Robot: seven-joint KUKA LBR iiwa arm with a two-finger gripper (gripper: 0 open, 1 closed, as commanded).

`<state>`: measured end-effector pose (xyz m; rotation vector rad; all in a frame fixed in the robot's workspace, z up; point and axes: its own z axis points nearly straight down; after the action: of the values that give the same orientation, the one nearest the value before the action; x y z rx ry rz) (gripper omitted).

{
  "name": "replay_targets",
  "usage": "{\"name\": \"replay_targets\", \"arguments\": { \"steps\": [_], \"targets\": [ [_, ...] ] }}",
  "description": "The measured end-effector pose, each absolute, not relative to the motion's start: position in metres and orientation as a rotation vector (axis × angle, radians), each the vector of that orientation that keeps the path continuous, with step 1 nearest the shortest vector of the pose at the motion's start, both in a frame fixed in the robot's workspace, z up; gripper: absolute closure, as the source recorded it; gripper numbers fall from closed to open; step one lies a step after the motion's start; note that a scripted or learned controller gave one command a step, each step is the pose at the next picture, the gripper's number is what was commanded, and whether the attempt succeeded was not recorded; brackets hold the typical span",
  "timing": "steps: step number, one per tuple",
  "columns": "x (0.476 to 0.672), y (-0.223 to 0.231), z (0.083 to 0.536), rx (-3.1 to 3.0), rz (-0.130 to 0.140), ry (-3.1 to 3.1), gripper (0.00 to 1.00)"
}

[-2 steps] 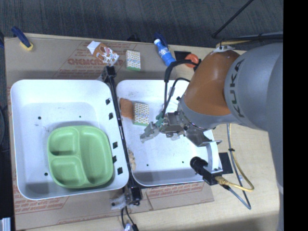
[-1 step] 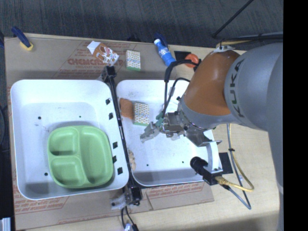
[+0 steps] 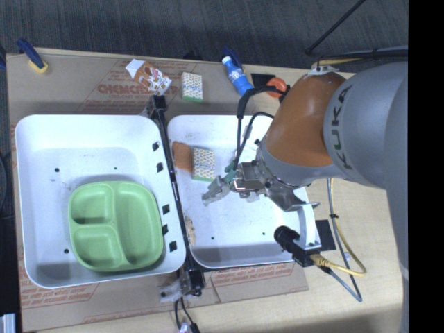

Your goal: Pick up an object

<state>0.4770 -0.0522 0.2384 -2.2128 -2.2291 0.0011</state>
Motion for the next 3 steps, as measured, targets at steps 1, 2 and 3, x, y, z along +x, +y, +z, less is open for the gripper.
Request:
{"name": "replay_targets", "arguments": {
  "steps": [1,2,3],
  "targets": [
    [0.477,-0.0522,0.2384,-2.213,0.001,-2.229,0.0],
    [0.477,-0.0522,0.2384,-2.213,0.001,-2.229,0.0],
    [0.477,-0.0522,0.2384,-2.213,0.001,-2.229,0.0]
  ]
}}
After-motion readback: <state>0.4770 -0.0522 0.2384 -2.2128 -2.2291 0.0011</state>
